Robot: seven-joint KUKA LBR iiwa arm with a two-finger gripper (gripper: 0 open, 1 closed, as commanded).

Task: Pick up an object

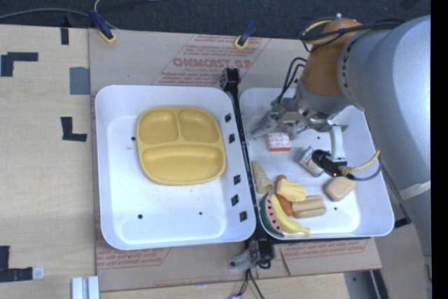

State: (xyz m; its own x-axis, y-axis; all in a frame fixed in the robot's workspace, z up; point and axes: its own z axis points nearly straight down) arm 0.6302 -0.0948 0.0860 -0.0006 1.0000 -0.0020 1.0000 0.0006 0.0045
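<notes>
From above, the grey arm (pixel 392 80) with its orange band (pixel 325 66) is reaching in from the right and hanging over the right bin (pixel 374 217). Its end effector (pixel 290 117) is sitting low near the bin's upper left, just above a small box (pixel 279 142) with a red and white label; I cannot tell how it is set, since the metal parts are blurring together there.

The left bin (pixel 115 206), smooth white plastic with rounded corners, is carrying a yellow tray (pixel 180 143) moulded into three compartments, lying flat.

In the right bin, toys are lying in a loose cluster toward the front: a watermelon slice (pixel 269 217), a banana (pixel 283 210), a tan block (pixel 340 188) with soft edges, and a small cylinder (pixel 311 161) near the middle.

Both bins are resting on a cardboard sheet (pixel 161 59) held by yellow clips (pixel 103 28) on the tabletop (pixel 42 171).
</notes>
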